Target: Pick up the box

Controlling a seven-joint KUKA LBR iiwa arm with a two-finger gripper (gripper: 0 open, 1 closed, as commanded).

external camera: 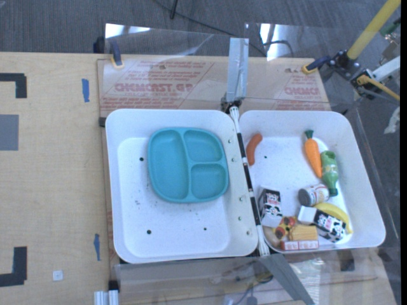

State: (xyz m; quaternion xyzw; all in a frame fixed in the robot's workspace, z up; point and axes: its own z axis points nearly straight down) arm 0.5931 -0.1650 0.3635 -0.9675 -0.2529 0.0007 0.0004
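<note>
We see three box-like things, all in the lower part of the right bin (pixel 362 170). The black-and-white patterned box (pixel 271 204) stands near the bin's lower left, close to the wall that meets the left bin (pixel 121 170). A second patterned box (pixel 330 225) lies toward the lower right, just under a banana (pixel 335 211). Between them, against the bin's lower edge, lies a flat yellow box (pixel 303 234) with a red strip along its bottom. A small red and yellow item (pixel 284 227) touches its left end; we cannot make out what it is.

Just above the second patterned box, a small jar with a grey lid (pixel 312 196) lies on its side. Higher in the bin, a carrot (pixel 312 157) lies along the right side with its green top toward the upper edge. A green bottle (pixel 329 170) sits just to its right. An orange sausage (pixel 253 149) rests near the upper left wall of this bin, well apart from the boxes.

In the left bin a teal divided plate (pixel 188 164) sits toward the upper middle.

Both bins rest on a wooden bench (pixel 51 189), with printed cardboard sheets (pixel 159 84) behind them toward the top of the frame.

As for the pincer, we cannot tell whether it is released or clenched.
</note>
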